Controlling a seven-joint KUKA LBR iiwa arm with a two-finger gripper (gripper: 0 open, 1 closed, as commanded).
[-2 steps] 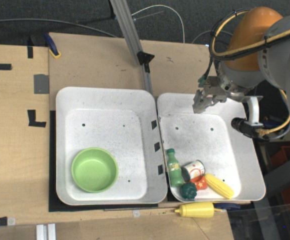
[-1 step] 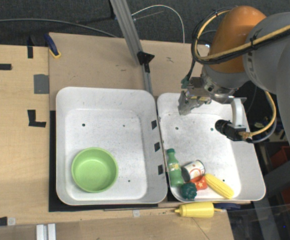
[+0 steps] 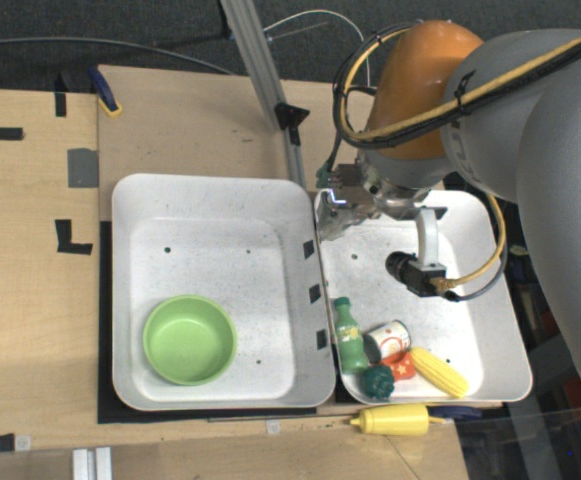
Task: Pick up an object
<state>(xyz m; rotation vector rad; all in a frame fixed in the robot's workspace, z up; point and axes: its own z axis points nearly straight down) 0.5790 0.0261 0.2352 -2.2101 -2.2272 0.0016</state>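
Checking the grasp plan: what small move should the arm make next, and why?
Probably shift the gripper toward the near end of the right bin. It sits at the far corner, while the bottle, corn and can cluster near.

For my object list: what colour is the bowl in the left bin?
Light green; the bowl shows in the camera view, in the bin's near-left corner.

No legible text or labels.
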